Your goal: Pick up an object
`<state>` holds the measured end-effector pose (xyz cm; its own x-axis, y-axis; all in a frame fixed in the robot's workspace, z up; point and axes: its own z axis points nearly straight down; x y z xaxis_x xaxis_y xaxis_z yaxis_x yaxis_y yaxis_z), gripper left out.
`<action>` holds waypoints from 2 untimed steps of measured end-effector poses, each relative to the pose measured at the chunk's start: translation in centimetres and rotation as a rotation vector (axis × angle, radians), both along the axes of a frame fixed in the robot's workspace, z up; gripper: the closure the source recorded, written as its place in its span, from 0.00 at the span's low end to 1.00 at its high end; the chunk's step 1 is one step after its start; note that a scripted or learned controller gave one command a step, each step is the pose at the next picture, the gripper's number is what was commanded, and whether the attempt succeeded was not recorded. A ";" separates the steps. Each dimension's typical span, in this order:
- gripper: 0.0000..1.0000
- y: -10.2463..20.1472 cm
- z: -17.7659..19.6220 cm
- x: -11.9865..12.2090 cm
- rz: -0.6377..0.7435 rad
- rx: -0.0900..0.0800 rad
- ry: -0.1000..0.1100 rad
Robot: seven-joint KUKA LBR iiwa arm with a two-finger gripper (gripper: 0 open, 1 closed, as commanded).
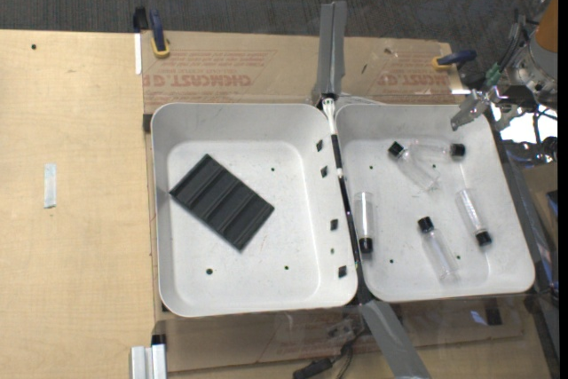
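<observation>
two white bins (169, 191), one dark ridged panel (222, 202), five clear vials (363, 222)

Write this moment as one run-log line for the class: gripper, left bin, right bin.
gripper: at right bin's far right corner, nothing seen held | left bin: dark ridged slab | right bin: clear vials with black caps

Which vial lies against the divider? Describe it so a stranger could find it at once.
Start at the right bin, the one holding clear vials with black caps. Go to its left wall, beside the divider between the two bins. The vial there lies lengthwise along that wall, cap towards the viewer, while the others lie scattered further right.
</observation>
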<state>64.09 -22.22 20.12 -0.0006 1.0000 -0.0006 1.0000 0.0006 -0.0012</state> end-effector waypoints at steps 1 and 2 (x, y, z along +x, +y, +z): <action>0.00 2.6 -10.1 -0.6 0.016 -0.001 -0.001; 0.00 0.8 -11.0 -9.8 0.045 0.013 0.004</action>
